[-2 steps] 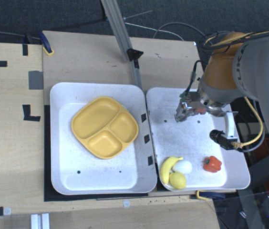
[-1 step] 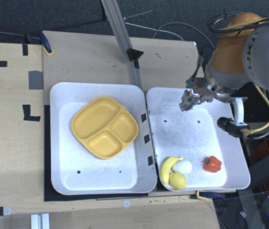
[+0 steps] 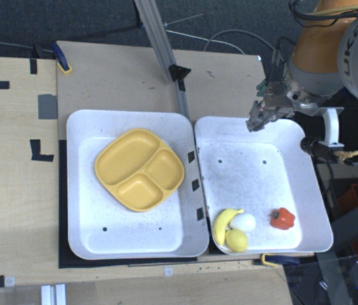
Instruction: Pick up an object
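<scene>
In the right bin [image 3: 249, 170] several small objects lie along the near edge: a yellow banana [image 3: 224, 222], a white egg-like ball [image 3: 244, 222], a yellow lemon [image 3: 237, 239] and a red pepper [image 3: 282, 218]. My gripper [image 3: 257, 121] hangs above the far edge of that bin, well away from these objects, with nothing seen between its fingers. The grey arm with its orange band [image 3: 322, 40] reaches in from the upper right.
The left bin [image 3: 84, 170] holds a yellow divided plate [image 3: 139, 169]. A grey metal rod [image 3: 160, 33] slants down to the gap between the bins. Cables trail on the bench behind the right bin.
</scene>
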{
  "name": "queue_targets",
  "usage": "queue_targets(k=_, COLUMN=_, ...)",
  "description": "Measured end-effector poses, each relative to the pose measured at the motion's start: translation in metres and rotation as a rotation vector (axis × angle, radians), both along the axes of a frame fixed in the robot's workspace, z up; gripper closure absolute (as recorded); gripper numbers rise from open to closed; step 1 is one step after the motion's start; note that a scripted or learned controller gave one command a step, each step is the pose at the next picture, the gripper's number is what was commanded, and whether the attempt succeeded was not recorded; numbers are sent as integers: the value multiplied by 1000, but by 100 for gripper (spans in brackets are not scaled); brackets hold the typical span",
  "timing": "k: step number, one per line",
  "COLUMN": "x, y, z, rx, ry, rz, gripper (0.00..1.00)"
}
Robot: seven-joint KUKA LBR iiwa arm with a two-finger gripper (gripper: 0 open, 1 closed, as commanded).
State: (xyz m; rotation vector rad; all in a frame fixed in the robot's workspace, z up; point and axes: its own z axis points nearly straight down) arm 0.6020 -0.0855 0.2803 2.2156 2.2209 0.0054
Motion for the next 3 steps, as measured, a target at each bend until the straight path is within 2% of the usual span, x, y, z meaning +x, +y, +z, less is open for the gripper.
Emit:
queue_targets(k=2, x=-26, y=94, z=-16, rx=2, ry=9, rz=4, gripper=100)
queue_targets(k=3, x=-51, y=148, z=-38, rx=2, ry=11, rz=4, gripper=100)
